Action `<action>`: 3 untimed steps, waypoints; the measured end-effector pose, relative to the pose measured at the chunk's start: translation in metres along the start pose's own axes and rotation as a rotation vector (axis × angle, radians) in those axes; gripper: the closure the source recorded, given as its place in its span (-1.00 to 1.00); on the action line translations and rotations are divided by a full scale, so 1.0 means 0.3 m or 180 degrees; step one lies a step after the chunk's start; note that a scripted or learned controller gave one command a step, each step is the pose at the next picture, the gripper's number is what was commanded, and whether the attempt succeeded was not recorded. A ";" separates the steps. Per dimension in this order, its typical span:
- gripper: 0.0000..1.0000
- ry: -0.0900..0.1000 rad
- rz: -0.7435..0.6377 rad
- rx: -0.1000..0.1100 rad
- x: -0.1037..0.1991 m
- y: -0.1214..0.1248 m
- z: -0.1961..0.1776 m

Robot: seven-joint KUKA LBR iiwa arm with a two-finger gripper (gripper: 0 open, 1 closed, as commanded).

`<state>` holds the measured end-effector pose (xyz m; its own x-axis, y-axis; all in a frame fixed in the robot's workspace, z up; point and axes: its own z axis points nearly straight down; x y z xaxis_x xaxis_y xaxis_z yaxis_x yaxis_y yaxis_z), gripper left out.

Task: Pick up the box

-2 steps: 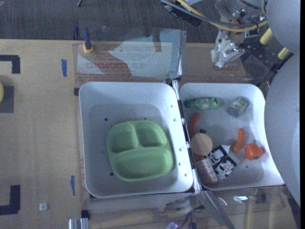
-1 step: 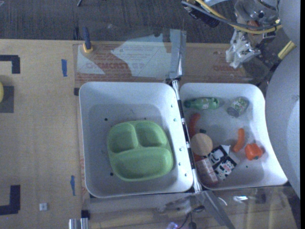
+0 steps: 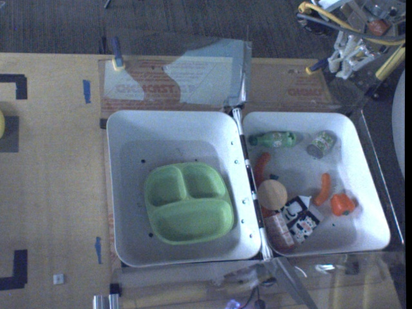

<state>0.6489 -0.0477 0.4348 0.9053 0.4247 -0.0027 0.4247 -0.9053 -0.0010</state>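
The box (image 3: 301,219) is a small black-and-white carton lying in the front part of the right bin (image 3: 373,192). It rests between a reddish packet (image 3: 278,230) on its left and an orange pepper-like toy (image 3: 342,204) on its right. The gripper (image 3: 345,60) hangs at the top right of the view, beyond the right bin's back rim and far from the box. Nothing shows in its grasp. Yellow cables run along the wrist above it.
The right bin also holds a green bottle (image 3: 273,139), a small can (image 3: 320,144), a tan round thing (image 3: 272,194), a red piece (image 3: 261,167) and an orange carrot shape (image 3: 324,188). A green divided plate (image 3: 188,202) lies in the left bin (image 3: 122,172).
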 end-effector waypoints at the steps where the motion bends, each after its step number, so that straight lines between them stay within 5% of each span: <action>1: 1.00 0.0000 -0.1175 0.0001 -0.018 0.120 0.000; 2: 1.00 -0.0002 -0.2421 0.0002 -0.177 0.346 -0.001; 3: 1.00 0.0008 -0.0926 -0.0010 -0.087 0.329 -0.001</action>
<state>0.6672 -0.1483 0.4352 0.7454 0.6666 -0.0003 0.6666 -0.7454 0.0017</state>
